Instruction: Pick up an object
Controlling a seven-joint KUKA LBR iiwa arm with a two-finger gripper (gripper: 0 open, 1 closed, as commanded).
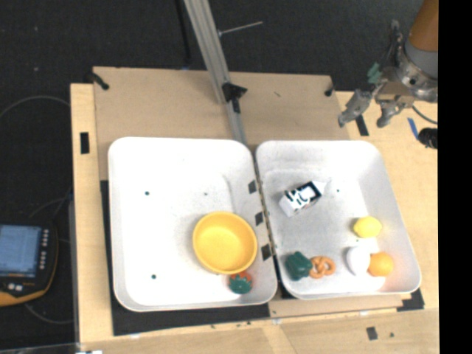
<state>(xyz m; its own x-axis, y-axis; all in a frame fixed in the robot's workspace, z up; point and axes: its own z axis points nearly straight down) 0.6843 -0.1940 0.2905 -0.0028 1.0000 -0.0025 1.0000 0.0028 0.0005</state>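
— Grey pincer (372, 111): where, and how are its fingers?
— Spread, pinching nothing, above the table (295, 109) beyond the right bin (369, 161).
— And the objects?
— Well apart from it: a white box (301, 196), a yellow ball (366, 227), an orange ball (380, 264). A yellow bowl (225, 242) sits in the left bin (147, 168).

We see two white bins (184, 175) of smooth, faintly glossy plastic on a matt, wood-like tabletop (162, 102). The yellow bowl (225, 242) looks like smooth plastic with a soft sheen. The slanted pole (210, 50) appears to be dull grey metal, as does the pincer (374, 108).
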